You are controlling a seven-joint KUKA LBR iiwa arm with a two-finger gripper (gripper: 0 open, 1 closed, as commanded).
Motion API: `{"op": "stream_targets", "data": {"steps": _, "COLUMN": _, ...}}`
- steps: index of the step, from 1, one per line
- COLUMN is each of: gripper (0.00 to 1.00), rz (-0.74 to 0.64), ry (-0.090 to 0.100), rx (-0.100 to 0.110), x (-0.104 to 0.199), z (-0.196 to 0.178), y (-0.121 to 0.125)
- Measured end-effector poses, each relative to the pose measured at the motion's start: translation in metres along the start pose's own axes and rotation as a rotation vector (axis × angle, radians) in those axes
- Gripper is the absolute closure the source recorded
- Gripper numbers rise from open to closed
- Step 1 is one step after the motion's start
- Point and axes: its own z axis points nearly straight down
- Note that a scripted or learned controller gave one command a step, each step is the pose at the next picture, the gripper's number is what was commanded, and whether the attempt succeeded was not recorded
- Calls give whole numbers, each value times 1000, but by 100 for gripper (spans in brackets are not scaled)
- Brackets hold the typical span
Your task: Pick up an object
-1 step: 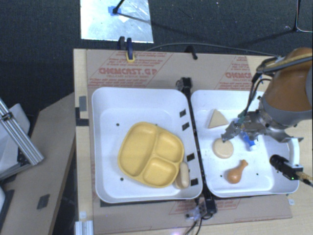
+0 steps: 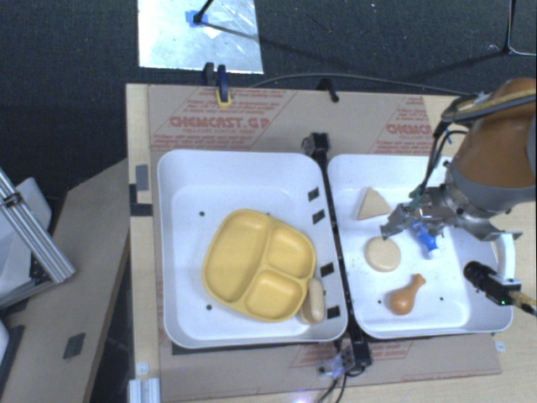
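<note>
gripper (image 2: pixel 409 223) sits low in right bin (image 2: pixel 440 305), just beside round biscuit (image 2: pixel 383 255); grip state cannot be told; pickup judged not yet done.

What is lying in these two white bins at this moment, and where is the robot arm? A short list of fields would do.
left bin: yellow divided plate, with a pale bread roll beside its lower right corner
right bin: tan wedge, round pale biscuit, brown drumstick, all lying apart
arm: reaches in from the right, its end above the right bin, close to the wedge and biscuit
held: cannot tell from this view
</note>
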Motion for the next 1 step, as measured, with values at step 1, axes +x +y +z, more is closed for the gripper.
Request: {"op": "stream_targets", "data": {"steps": 1, "gripper": 0, "rz": 3, "ry": 1, "rx": 5, "x": -9, "z": 48, "y": -3}}
